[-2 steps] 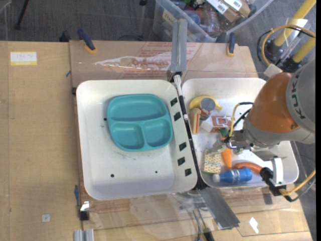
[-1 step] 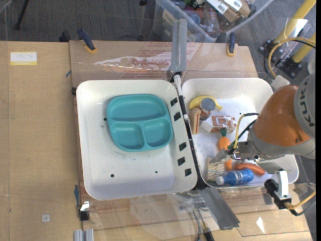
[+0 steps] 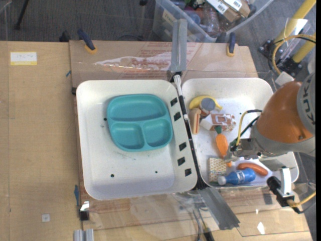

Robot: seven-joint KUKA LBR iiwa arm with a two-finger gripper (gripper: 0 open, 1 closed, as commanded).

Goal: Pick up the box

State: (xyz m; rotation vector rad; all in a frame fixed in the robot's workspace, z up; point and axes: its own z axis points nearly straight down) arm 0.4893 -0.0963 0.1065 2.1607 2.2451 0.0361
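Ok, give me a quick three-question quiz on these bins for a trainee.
1. True or false: the plate lies in the left bin.
2. Which lies nearest the carrot? A) box B) plate C) banana
3. Fill in: the bottle lies in the ___ bin.
Key: 1 true; 2 A; 3 right bin.
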